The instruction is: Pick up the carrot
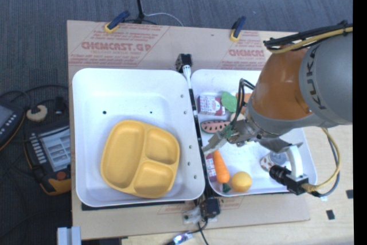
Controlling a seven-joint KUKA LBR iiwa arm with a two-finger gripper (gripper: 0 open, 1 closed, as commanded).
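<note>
The carrot [221,167] is orange with a green tip and lies in the front left part of the right bin [307,153], pointing away from the camera. My gripper [217,139] hangs just above the carrot's far end, reaching in from the right under the orange wrist band. Nothing shows in its grasp.
Beside the carrot sits a yellow-orange round fruit [241,181]. A watermelon slice [213,124], a red-and-white packet [209,104] and a green item [229,101] lie at the right bin's back. The left bin [97,89] holds a yellow divided plate [141,156]. The arm covers the right bin's middle.
</note>
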